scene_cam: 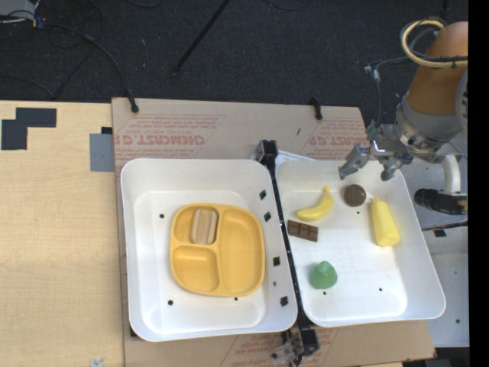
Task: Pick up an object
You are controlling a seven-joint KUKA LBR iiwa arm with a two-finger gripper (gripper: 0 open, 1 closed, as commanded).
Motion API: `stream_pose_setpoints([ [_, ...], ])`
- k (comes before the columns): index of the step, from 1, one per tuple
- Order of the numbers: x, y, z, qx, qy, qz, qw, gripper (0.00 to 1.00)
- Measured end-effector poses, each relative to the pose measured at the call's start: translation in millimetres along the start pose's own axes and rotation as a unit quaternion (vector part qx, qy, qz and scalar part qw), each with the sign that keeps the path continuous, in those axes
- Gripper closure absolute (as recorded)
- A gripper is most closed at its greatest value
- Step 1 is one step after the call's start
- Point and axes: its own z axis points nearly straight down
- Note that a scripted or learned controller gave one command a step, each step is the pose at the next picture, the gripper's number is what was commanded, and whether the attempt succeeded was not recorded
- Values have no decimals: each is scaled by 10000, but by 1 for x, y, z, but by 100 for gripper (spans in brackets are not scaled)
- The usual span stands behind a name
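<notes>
The right bin (412, 300) holds a yellow banana (317, 207), a brown round piece (354, 196), a yellow bottle-shaped item (383, 222), a dark brown chocolate bar (302, 231) and a green rounded object (323, 274). My gripper (372, 162) hangs over the bin's far right corner, just above the brown round piece. Its two grey fingers are spread wide apart with nothing between them.
The left bin (141, 205) bears a yellow divided plate (218, 270) with a tan bread slice (203, 225) in its upper compartment. A black divider (276, 228) runs between the bins. A cardboard sheet (191, 128) lies under both.
</notes>
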Motion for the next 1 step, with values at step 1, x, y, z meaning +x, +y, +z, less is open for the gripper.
stream_pose_setpoints([
  [1,7,-2,47,1,1,-2,10000,0],
])
